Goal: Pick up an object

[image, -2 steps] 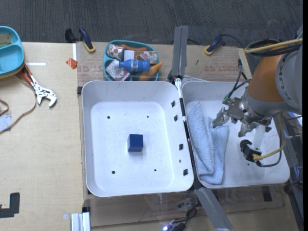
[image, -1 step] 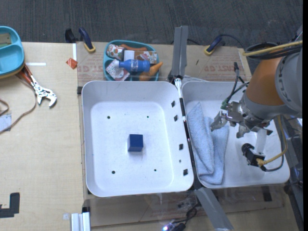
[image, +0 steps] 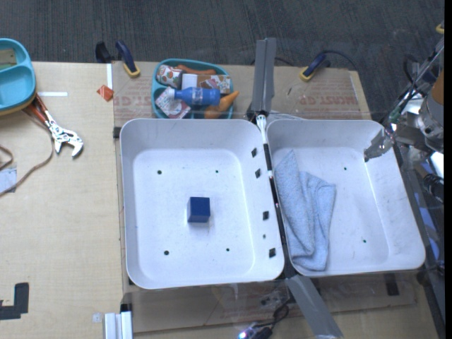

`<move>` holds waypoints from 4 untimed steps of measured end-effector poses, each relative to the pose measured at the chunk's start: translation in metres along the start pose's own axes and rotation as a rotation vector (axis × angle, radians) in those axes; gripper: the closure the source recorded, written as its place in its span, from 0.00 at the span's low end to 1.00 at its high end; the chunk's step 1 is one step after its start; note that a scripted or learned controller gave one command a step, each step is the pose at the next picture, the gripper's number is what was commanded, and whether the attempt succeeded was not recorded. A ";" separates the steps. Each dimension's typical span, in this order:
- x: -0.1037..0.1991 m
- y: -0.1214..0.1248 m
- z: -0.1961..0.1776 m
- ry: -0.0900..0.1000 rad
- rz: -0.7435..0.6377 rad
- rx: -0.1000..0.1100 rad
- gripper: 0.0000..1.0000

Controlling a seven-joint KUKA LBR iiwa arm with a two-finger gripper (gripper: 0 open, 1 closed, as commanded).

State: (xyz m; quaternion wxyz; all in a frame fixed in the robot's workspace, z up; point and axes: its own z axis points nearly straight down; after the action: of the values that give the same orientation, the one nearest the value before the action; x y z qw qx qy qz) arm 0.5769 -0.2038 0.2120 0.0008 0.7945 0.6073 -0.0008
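Observation:
A small blue cube (image: 199, 209) lies near the middle of the left bin (image: 141, 147). A crumpled grey-blue towel (image: 307, 212) lies along the left side of the right bin (image: 395, 210). My gripper (image: 378, 147) hangs at the far right, over the right bin's upper right corner. It is well away from the towel and far from the cube, and nothing shows in its grasp. Most of the arm is cut off by the view's right edge.
Behind the left bin stands a teal bowl (image: 192, 89) full of small items, including a blue bottle. A wrench (image: 62, 136) and a teal tray (image: 14, 73) lie on the wooden bench at the left. Clamps sit along the back edge.

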 end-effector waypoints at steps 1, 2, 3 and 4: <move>0.036 -0.027 -0.041 0.000 0.366 0.002 0.00; 0.025 -0.066 0.019 -0.001 0.760 0.006 0.00; -0.022 -0.028 0.037 -0.001 0.763 0.005 0.00; -0.027 -0.028 0.032 -0.002 0.952 0.006 0.00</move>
State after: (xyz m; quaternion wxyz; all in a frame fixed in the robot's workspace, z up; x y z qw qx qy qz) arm 0.5425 -0.2223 0.1800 -0.0006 0.9845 0.1755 -0.0028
